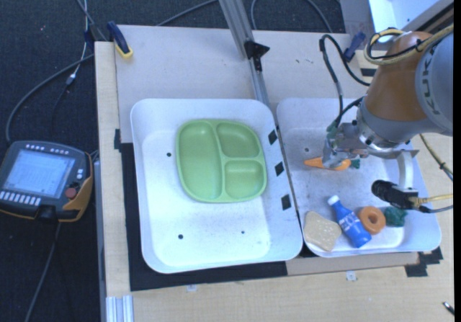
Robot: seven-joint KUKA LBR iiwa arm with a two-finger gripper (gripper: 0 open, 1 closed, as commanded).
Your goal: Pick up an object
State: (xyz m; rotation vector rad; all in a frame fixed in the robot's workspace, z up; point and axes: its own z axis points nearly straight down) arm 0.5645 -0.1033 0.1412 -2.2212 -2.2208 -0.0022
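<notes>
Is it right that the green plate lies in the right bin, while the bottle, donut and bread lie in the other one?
No. The camera view shows the green plate in the left bin; the bottle, donut and bread lie in the right bin.

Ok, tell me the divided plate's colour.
Light green; the divided plate shows in the camera view.

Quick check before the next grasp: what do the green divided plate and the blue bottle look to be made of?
Green divided plate: looks like moulded plastic, matt to satin, with an even pale green colour and soft rounded compartment edges. Blue bottle: probably plastic too, perhaps a toy, smooth and slightly glossy, with a white cap and a pale label. At this size, neither material is certain.
</notes>
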